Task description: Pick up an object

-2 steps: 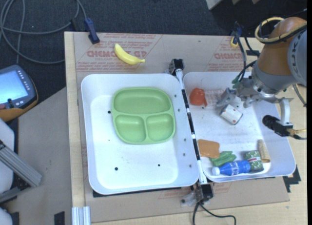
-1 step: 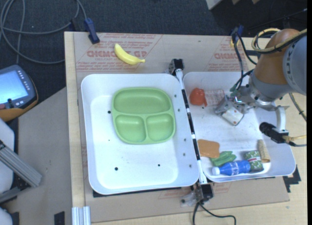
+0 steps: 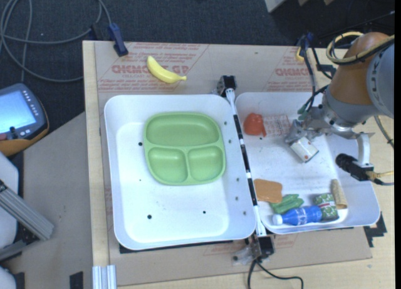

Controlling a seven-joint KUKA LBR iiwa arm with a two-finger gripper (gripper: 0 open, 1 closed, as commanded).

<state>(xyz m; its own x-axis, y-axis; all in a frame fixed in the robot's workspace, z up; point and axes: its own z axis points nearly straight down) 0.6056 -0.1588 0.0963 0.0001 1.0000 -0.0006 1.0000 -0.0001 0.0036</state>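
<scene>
From the fixed camera above, the cardboard-covered worktop [image 3: 188, 62] carries two shallow white plastic bins side by side. The left bin [image 3: 125, 212] holds a pale green three-compartment plastic tray [image 3: 185, 147] toward its far side. A yellow toy banana [image 3: 165, 71] lies outside the bins, on the worktop near its far edge. The right bin [image 3: 366, 209] holds the candidates for picking: a small red-orange rounded object [image 3: 254, 124] in its far-left corner, an orange flat wedge [image 3: 269, 189] by its left wall, and along its near edge a green piece [image 3: 288, 204], a blue and white tube [image 3: 301, 216], a small green-patterned packet [image 3: 326, 202] and a tan stick [image 3: 339, 194]. The grey arm with its orange band reaches in over the far right part of this bin, and its jaws [image 3: 302, 145] hang low there with a small white block [image 3: 304, 150] at their tip. Whether they pinch the block or merely touch it cannot be told. Judging from this, a grasp is being attempted, but nothing is clearly lifted; the raise is left.
</scene>
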